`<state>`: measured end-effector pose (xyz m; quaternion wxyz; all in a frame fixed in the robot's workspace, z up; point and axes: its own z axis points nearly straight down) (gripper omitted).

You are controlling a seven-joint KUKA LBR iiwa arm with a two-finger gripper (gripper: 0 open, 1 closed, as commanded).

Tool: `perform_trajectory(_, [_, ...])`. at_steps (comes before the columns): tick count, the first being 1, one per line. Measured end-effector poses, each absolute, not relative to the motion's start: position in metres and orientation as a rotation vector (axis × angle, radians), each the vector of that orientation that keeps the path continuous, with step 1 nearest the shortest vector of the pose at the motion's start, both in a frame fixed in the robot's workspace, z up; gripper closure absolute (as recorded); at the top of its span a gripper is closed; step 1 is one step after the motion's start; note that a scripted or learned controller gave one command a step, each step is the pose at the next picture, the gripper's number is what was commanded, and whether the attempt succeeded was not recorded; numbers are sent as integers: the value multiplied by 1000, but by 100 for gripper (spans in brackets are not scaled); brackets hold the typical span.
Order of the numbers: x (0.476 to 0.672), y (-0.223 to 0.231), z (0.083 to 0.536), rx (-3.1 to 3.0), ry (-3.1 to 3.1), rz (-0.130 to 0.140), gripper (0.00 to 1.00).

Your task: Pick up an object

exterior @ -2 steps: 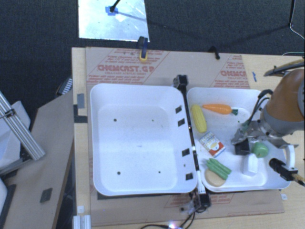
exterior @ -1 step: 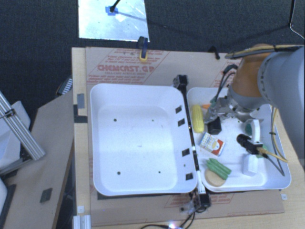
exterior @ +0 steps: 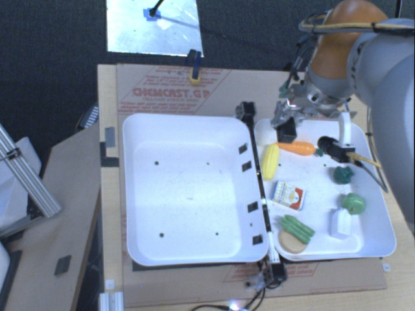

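We hover our gripper (exterior: pixel 286 129), its grip state unclear to us, over the right bin's (exterior: pixel 376 229) upper left beside the carrot (exterior: pixel 296 149), nothing lifted yet.

Fixed overhead camera — slanted down, both bins (exterior: pixel 188 193) framed

The arm (exterior: pixel 376 50) runs off the right edge and the upper right corner of the frame, so its base is cut off. It covers the far right corner of the right bin (exterior: pixel 382 238). The gripper (exterior: pixel 286 125) is dark and small against the bin wall; its fingers cannot be made out. At lower left, a white object (exterior: pixel 5 271) is cropped by the frame's edge.
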<state>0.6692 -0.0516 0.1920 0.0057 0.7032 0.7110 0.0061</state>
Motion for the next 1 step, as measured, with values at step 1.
perform_trajectory(1, [669, -31, 185, 2213, 2228, 4, 100])
